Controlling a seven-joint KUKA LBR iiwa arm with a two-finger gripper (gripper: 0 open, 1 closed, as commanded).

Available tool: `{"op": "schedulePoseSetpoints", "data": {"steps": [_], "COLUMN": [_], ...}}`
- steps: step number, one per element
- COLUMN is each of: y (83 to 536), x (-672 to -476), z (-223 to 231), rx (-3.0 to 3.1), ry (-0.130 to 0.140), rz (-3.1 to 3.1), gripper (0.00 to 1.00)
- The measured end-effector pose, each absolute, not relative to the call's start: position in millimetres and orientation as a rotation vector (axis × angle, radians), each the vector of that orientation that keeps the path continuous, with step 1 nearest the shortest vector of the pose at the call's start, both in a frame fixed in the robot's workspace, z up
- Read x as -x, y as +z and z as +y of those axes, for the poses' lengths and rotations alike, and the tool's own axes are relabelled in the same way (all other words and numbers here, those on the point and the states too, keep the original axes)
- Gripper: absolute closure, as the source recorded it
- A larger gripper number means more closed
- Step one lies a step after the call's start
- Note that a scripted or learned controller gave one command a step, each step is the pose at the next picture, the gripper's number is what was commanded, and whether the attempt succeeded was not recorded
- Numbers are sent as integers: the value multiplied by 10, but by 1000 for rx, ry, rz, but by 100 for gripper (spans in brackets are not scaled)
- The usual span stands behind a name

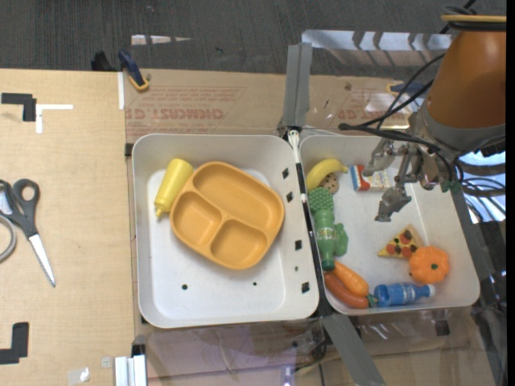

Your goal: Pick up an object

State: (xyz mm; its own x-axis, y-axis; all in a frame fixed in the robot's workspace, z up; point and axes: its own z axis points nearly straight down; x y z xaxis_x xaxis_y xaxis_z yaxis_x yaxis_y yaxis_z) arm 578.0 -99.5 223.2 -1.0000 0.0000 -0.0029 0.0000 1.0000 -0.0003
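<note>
My gripper (393,203) hangs over the middle of the right bin (463,240), below the orange band of the arm. It is above bare bin floor, just up from a pizza slice toy (401,244) and to the right of a small red, white and blue carton (364,180). Nothing shows in its grasp. Also in this bin are a banana (325,170), a cookie (328,184), a green bottle (325,225), a carrot (349,277), a blue bottle (402,293) and an orange pumpkin (429,265).
The left bin (153,272) holds a yellow divided plate (227,214) and a yellow squeeze bottle (171,186). Scissors (29,225) lie on the wooden bench at the far left. Cables trail from the arm along the right bin's far right side.
</note>
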Motion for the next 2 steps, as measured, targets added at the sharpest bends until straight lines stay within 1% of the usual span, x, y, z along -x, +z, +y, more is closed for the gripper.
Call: {"op": "schedulePoseSetpoints", "data": {"steps": [1, 2], "y": [971, 2244], "x": [-6462, -6604], "z": [-1140, -1687], "rx": [82, -21], "ry": [-2, -3], "rz": [3135, 3133], "gripper": [0, 0]}}
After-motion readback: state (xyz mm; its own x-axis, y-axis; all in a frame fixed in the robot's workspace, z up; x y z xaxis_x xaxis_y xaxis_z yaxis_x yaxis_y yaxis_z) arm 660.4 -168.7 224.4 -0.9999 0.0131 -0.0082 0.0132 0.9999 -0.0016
